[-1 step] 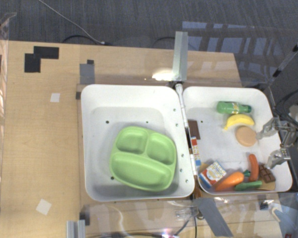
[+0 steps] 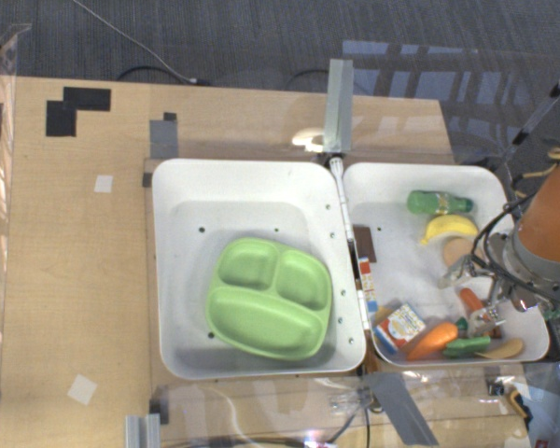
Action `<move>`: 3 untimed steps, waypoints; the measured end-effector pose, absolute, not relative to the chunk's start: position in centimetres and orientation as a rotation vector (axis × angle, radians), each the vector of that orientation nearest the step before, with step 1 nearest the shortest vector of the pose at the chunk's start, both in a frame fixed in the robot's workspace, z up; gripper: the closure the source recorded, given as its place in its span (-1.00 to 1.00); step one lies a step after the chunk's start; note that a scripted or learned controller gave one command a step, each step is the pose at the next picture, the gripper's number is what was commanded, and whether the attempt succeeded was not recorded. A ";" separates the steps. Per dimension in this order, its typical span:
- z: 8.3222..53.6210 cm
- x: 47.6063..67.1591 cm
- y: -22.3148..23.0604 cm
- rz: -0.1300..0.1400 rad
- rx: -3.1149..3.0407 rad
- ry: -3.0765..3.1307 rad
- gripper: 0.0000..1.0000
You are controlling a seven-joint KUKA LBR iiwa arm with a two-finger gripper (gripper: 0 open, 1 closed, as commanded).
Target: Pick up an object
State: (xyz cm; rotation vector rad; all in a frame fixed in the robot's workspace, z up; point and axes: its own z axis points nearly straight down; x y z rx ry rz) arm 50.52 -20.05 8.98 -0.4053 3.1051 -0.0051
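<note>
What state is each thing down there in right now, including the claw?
Green divided tray: right way up in the left bin.
Green bottle: lying on its side in the right bin.
Banana: lying flat beside the bottle.
Carrot: lying near the front wall.
Claw: low over the right bin's clutter.

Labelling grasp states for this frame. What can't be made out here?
- Gripper, camera view: metal parts and cables clutter it, so whether it touches anything is unreadable.
- Small orange-red item: partly covered by the gripper, identity unclear.
- Grey arm with orange band: cut off by the right edge.
- Small printed box: print too small to read.
- Dark flat bar by the right white bin's wall: too small to identify.
</note>
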 end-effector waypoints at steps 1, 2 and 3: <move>9.0 49.9 -20.6 -0.013 -0.680 3.048 -1.00; 8.9 58.8 -20.4 -0.005 -0.466 3.093 -1.00; 8.9 61.1 -13.5 0.000 -0.377 3.106 -1.00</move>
